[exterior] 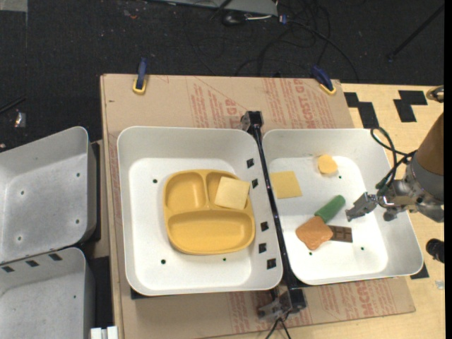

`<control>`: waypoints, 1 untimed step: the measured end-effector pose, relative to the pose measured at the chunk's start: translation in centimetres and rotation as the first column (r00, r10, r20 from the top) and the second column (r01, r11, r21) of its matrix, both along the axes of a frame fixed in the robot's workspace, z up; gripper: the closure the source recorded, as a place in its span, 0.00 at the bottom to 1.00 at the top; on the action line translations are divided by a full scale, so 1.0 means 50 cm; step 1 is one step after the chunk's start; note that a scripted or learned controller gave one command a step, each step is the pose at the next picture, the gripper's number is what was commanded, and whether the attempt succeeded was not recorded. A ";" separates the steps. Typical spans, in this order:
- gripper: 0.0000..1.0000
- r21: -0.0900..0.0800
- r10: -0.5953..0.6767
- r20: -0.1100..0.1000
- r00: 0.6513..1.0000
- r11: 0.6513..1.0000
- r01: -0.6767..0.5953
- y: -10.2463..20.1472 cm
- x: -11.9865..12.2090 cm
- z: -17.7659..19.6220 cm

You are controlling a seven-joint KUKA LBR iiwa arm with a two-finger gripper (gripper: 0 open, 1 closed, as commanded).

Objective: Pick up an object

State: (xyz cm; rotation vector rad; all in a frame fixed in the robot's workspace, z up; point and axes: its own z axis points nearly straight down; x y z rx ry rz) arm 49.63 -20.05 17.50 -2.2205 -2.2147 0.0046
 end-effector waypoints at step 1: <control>0.00 0.001 0.002 0.000 1.000 1.000 -0.002 0.022 -0.002 -0.115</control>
